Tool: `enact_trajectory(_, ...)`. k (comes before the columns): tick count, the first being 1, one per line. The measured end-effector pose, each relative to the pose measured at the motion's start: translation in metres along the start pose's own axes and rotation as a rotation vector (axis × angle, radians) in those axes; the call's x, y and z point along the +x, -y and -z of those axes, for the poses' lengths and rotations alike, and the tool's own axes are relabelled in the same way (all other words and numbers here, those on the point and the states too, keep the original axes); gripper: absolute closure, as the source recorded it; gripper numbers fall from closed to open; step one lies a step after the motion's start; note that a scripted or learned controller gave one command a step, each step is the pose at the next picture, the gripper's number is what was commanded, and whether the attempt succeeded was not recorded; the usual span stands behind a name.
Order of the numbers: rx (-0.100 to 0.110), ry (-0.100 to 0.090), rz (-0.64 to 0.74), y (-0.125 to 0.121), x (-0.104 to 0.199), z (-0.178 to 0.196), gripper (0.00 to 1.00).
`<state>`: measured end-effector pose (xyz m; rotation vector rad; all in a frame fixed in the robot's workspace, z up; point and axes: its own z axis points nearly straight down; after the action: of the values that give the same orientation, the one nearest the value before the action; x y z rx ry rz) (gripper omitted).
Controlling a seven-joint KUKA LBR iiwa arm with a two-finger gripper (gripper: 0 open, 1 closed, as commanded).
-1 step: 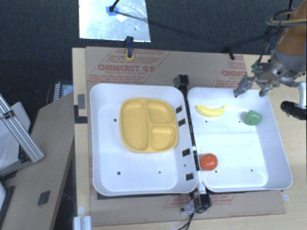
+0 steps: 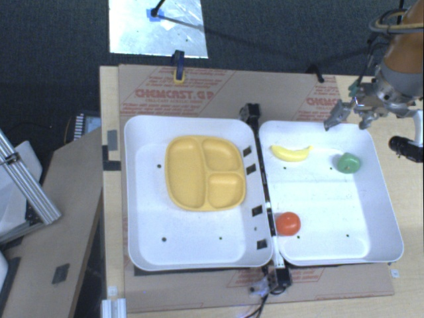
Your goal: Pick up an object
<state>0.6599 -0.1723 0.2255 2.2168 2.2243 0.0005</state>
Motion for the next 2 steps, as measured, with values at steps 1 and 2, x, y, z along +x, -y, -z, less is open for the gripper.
enact_trajectory(1,0.002,0.000,-0.002,-0.005,-0.007,-0.057,0.00)
enact_trajectory(2,0.002,0.000,-0.003,0.000,-0.016,-0.110,0.00)
